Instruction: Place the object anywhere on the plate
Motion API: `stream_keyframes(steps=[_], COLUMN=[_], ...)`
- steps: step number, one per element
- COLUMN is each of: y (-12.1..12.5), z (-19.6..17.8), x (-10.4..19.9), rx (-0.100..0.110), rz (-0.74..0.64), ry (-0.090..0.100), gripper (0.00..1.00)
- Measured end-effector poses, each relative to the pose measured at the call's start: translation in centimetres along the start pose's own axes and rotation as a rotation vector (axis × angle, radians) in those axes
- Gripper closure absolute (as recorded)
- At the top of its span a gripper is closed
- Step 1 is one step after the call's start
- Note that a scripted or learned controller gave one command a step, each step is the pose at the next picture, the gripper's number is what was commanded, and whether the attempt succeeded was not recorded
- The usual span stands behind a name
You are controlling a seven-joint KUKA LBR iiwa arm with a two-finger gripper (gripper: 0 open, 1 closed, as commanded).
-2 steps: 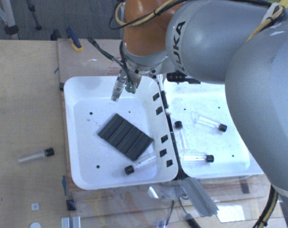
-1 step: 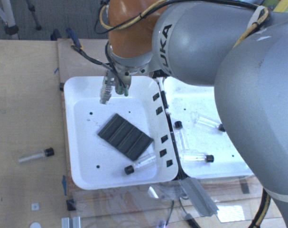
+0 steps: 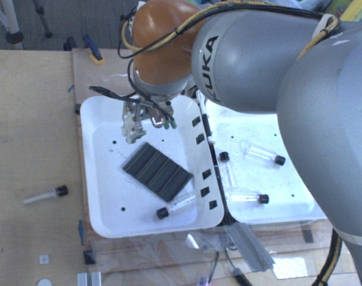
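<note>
The two-finger metal gripper (image 3: 133, 133) hangs over the upper part of the left shallow white bin (image 3: 97, 159), and its pale fingertips point down toward the bin floor; nothing is seen between them, but whether they stand apart or together I cannot tell from this angle. Just below the gripper and to its right lies the dark grey ribbed rectangular plate (image 3: 157, 171), flat on the floor of the same bin and turned at a slant. Near the lower corner of the plate, apart from it, lies a clear plastic tube with a black cap (image 3: 175, 207), also on the floor of the left bin and not on the plate. Above the gripper is the orange band (image 3: 160, 37) of the wrist, and the big grey arm (image 3: 270, 58) reaches in from the right. In the right shallow white bin (image 3: 300, 204) there are more clear tubes with black caps: one near the upper right (image 3: 263, 154), one lower down (image 3: 247, 198), and one close beside the divider (image 3: 225, 167). One more capped clear tube (image 3: 45, 195) lies outside the bins, on the wooden bench (image 3: 31, 118) at the left.
</note>
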State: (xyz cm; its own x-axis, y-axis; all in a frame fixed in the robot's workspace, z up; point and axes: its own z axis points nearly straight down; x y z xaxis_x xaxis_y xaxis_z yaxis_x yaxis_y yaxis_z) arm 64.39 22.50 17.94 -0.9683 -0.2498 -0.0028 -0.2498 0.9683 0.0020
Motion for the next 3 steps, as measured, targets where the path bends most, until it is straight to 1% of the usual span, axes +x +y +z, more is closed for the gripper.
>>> stream_keyframes(steps=[1, 2, 3], y=[-0.49, -0.52, -0.52], z=[-2.37, -2.37, -2.37], x=[-2.32, -2.31, -2.31], rx=[0.000, -0.001, -0.001], rz=[-0.255, -0.255, -0.255], ry=[-0.007, -0.007, -0.007], gripper=[1.00, 0.00, 0.00])
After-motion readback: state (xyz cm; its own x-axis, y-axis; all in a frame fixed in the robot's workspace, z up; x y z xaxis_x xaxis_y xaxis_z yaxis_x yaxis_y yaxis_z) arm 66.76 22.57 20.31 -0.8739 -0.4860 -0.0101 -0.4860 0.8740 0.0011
